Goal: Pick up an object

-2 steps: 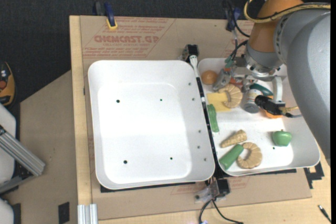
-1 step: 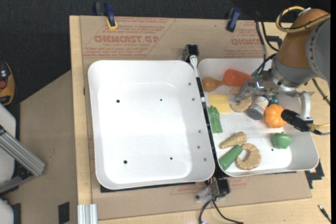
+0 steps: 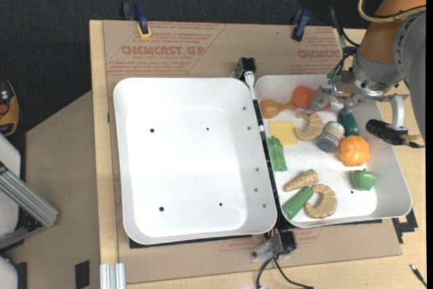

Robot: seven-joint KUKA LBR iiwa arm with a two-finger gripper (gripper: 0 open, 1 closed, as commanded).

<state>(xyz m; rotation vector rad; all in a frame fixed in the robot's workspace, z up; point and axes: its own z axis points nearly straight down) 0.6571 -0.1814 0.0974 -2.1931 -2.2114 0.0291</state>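
Observation:
My gripper (image 3: 333, 97) hangs over the back of the right bin (image 3: 399, 189), under the grey wrist with the orange band. Just left of it lies a red-orange tomato (image 3: 302, 95), and a dark green bottle (image 3: 348, 122) sits right below it. Nearby are a curled croissant (image 3: 312, 126), a small tin can (image 3: 330, 137) and an orange pumpkin (image 3: 354, 150). I see nothing lifted off the bin floor.
The right bin also holds an orange gourd (image 3: 273, 107), a yellow cheese slab (image 3: 283, 132), a green stick (image 3: 277, 153), a green pepper (image 3: 363, 179), a cucumber (image 3: 296, 202) and more pastries (image 3: 323, 200). The left bin (image 3: 135, 95) lies beside it.

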